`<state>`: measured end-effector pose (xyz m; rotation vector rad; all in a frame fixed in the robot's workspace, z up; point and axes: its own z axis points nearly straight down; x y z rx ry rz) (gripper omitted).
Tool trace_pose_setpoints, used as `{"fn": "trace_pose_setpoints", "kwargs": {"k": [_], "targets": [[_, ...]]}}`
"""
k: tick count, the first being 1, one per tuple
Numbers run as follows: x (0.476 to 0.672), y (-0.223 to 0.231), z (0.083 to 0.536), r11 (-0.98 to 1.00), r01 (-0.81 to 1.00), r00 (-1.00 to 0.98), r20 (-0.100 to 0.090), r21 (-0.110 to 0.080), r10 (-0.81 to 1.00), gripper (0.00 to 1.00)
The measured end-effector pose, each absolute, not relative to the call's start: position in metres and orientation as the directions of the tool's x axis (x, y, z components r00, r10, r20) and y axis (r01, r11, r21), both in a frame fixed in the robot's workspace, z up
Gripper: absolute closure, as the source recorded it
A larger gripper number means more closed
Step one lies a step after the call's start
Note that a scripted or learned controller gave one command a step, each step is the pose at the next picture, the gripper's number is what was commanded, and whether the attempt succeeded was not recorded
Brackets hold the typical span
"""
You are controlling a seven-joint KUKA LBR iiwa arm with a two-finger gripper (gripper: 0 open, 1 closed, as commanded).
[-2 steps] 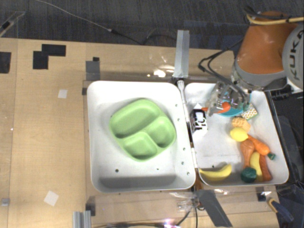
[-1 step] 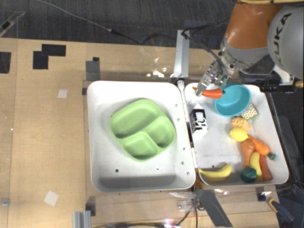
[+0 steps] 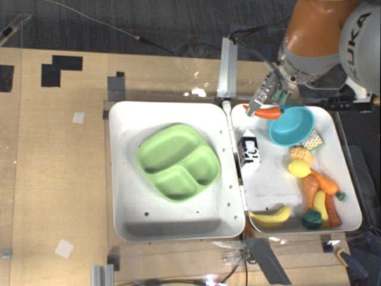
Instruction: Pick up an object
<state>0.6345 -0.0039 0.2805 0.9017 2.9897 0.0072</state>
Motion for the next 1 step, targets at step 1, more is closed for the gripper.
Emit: {"fn": "trace_pose_setpoints", "kwargs": {"k": [1], "targets": [[0.5802,-0.0364,0.2601,0.925,0.38,-0.925,-0.005,0.002,0.38,1.0]]}}
